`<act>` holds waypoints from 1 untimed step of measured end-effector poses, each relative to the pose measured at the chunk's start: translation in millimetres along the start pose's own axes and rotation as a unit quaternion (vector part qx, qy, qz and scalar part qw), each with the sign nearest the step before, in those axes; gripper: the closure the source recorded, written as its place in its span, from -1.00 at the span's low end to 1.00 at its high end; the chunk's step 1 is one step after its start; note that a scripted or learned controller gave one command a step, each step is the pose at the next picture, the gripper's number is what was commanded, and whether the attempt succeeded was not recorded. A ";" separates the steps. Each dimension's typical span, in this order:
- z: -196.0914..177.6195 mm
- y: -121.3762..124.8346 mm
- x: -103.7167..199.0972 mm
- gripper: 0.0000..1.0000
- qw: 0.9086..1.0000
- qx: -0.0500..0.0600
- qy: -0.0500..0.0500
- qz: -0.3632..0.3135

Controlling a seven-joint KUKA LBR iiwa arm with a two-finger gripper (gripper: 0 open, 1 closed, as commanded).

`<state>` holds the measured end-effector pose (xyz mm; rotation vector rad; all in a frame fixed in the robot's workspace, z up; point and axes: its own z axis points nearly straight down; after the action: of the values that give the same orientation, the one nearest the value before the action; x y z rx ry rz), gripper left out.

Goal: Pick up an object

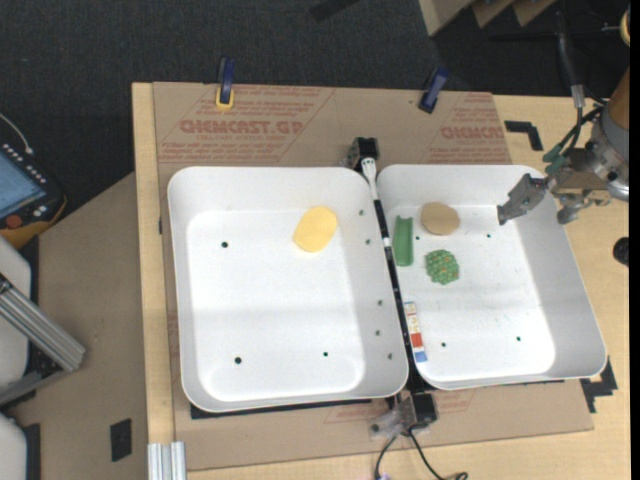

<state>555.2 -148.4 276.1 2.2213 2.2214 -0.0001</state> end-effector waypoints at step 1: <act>-10.8 0.7 0.0 1.00 1.000 -0.002 -0.001 -0.001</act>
<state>555.9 -148.4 286.9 2.2175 2.2203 0.0022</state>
